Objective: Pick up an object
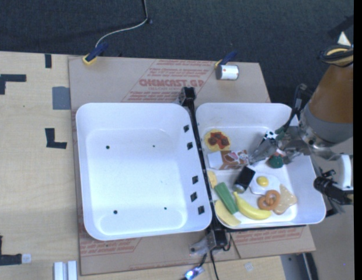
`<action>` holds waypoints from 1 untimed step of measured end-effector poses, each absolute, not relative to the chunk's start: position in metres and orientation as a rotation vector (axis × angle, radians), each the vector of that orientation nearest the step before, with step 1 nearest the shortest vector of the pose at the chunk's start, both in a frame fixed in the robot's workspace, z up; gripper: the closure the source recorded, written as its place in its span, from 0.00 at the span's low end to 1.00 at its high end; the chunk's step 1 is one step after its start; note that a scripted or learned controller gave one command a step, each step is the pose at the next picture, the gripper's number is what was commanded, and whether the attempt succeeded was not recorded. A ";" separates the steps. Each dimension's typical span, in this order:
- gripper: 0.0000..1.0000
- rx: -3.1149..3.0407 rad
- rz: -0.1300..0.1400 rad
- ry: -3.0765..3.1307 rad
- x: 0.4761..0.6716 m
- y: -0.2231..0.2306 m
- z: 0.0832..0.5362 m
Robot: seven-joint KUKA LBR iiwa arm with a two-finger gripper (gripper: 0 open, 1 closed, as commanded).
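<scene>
1. Camera view looks down at a slant on two shallow white plastic bins set side by side on a cardboard sheet: the left bin (134, 174) and the right bin (306, 214), which holds all the toys. You have every candidate in one place, within the arm's reach from the right.
2. The toys crowd the right bin's lower half: a yellow plastic banana (253, 210) against a green cucumber-like piece (226, 198), a fried-egg toy (263, 182), a brown pretzel-shaped piece (267, 200), a short black cylinder (244, 178) and a round pizza-like disc (218, 139). Packed so closely, they leave you little room around any one of them.
3. The grey two-finger gripper (268, 150) hangs low over the right bin's upper middle. Whether it is spread or pressed together, you cannot tell from here.
4. Just beside its tip lies a small dark-green rounded object (277, 161); that looks the likeliest target. The black cylinder and the egg lie near, below and to its left.
</scene>
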State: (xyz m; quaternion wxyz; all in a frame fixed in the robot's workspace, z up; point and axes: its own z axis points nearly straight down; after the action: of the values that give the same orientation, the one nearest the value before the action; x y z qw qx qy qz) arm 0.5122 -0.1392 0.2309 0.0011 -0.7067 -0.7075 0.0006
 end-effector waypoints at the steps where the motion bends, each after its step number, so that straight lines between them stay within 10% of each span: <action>1: 0.00 -2.237 -0.022 -2.239 0.577 -0.149 0.112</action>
State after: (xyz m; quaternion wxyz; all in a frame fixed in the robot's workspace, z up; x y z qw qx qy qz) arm 0.5773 -0.1490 0.1119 -0.0117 -0.7067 -0.7074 -0.0069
